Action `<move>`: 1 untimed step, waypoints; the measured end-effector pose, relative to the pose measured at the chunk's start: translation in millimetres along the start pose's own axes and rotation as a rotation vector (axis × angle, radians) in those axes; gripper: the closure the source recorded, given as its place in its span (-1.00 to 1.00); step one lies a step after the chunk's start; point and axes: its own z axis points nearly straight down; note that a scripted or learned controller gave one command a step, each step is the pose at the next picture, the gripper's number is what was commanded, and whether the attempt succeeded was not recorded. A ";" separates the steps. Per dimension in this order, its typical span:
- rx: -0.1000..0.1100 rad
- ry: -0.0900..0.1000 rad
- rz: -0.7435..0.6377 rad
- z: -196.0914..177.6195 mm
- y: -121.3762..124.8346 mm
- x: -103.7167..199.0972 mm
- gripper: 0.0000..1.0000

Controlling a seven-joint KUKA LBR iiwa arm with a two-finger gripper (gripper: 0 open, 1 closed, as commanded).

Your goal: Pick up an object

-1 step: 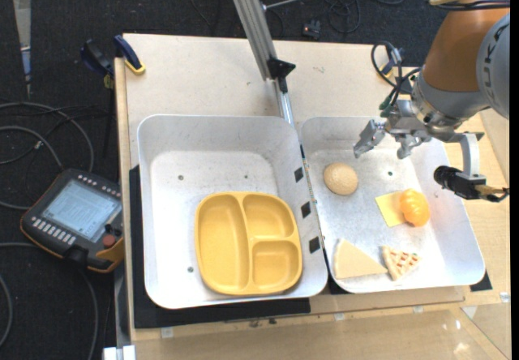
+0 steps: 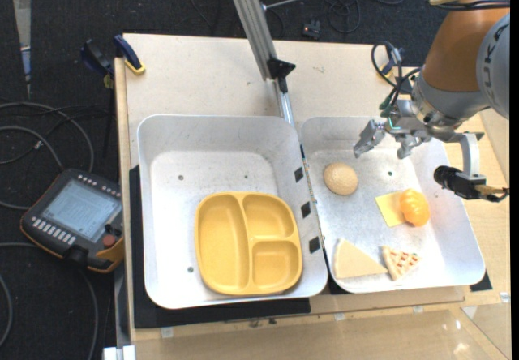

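Observation:
My gripper hangs over the far part of the right bin, open, with nothing between its fingers. A round tan bread roll lies just below and left of it, apart from the fingers. Nearer the front are an orange fruit resting on a yellow cheese slice, a pale beige wedge and a small waffle-patterned slice.
The left bin holds a yellow divided plate. A slanted metal pole runs down to the gap between the bins. A teach pendant lies on the floor at the left.

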 end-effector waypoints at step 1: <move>0.004 -0.001 0.003 47.2 -1.2 -7.8 -1.00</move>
